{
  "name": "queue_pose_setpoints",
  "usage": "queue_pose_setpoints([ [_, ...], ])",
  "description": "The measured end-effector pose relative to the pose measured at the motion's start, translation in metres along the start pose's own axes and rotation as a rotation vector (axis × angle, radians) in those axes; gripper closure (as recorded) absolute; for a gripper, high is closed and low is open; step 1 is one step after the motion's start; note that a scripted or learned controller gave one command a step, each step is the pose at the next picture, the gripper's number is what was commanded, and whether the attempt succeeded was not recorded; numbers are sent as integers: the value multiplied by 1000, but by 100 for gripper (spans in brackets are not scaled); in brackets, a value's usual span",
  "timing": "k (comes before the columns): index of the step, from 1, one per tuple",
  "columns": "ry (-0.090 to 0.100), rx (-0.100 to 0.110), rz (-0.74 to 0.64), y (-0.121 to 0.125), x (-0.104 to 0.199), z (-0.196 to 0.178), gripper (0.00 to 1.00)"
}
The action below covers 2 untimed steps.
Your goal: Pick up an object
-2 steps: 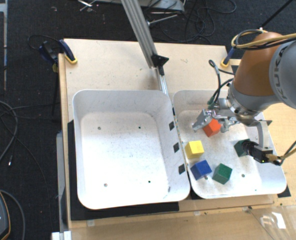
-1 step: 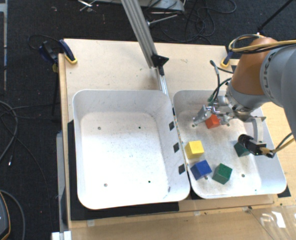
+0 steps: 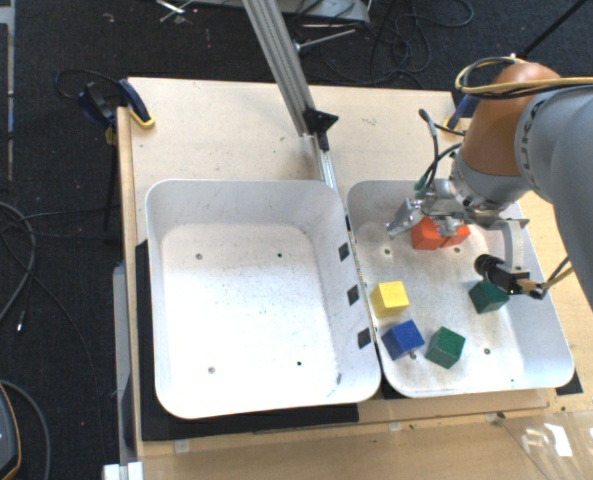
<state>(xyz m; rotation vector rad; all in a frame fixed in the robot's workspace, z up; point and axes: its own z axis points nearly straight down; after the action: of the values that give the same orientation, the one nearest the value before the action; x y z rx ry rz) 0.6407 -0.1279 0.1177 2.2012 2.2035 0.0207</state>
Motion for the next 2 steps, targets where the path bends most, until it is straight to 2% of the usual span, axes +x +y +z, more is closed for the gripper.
queue_pose_setpoints([
  [1, 9, 22, -5, 11, -23, 13, 0],
  [2, 9, 28, -2, 10, -25, 16, 0],
])
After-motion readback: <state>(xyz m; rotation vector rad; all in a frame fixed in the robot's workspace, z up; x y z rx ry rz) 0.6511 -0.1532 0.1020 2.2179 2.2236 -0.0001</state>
